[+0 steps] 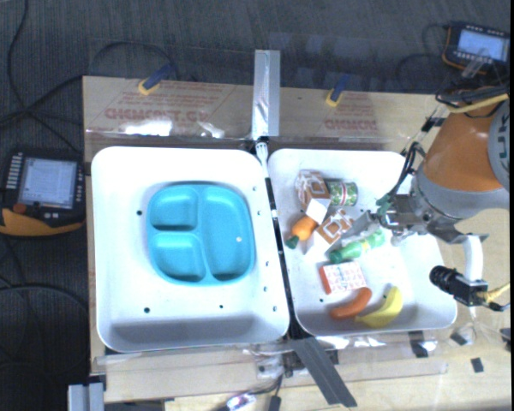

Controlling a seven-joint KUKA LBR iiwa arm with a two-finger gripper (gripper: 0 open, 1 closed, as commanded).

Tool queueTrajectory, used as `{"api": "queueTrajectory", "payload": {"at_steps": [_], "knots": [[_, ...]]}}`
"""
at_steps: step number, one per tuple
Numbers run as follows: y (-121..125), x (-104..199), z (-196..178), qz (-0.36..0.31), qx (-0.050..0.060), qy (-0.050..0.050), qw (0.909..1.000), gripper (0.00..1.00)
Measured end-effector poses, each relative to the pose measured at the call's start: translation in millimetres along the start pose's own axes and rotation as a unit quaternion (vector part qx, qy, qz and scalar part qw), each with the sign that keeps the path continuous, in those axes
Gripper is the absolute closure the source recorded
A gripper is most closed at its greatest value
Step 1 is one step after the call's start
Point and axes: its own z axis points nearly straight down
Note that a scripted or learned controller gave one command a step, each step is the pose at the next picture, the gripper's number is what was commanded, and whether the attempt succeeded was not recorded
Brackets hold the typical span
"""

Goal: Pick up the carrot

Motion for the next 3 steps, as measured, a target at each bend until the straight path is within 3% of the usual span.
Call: {"api": "queueTrajectory", "payload": {"at_steps": [1,2,3], "knots": [[14.8,32.2,68.8,0.059,-0.019,-0.002,0.9981,0.0],[-37.7,16.6,34.1,0.062,0.001,0.0,0.9981,0.0],[-23.5,16.3,85.7,0.206,0.001,0.001,0.9785,0.0]]}}
